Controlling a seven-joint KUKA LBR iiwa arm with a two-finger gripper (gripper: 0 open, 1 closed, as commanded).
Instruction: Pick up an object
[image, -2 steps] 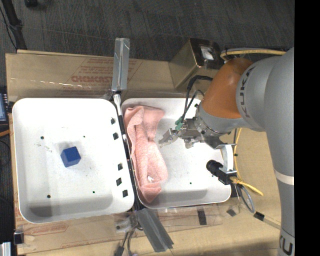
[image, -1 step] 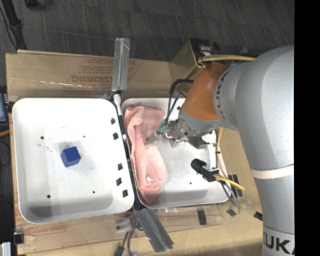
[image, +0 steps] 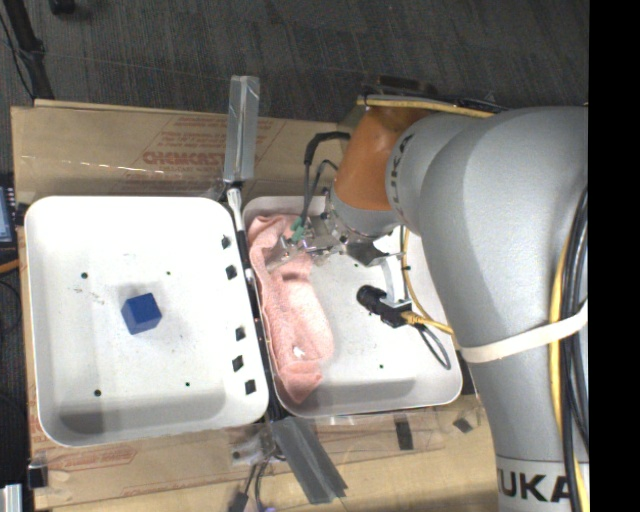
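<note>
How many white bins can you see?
2. The left bin holds a blue cube. The right bin holds a pink towel, and the arm covers part of it.

light: bright, even | bins (image: 60, 300): near overexposed | shadows: soft | focus: slightly soft

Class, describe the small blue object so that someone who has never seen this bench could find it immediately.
Start with the two shallow white bins side by side and take the left bin, away from the grey arm. On its floor, a little left of centre, sits a small blue cube. It is solid and blue, unlike the soft pink cloth in the right bin.
</note>
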